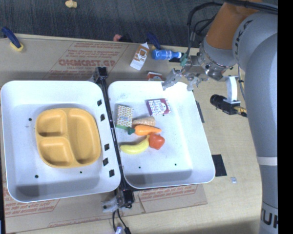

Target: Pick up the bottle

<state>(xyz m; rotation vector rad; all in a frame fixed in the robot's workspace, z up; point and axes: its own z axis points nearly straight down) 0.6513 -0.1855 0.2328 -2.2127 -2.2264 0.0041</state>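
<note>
The gripper (177, 84) is seen over the far rim of the right bin, its fingers spread apart with nothing held between them. A yellow plate (67, 136) is held in the left bin (10, 145). In the right bin (185, 150) a packet (124, 115), a carrot (147, 129), a banana (135, 147), a tomato (156, 141) and a purple pouch (157, 107) are gathered. The blue bottle (161, 54) is found lying on its side on the bench beyond that bin, just left of the gripper.
</note>
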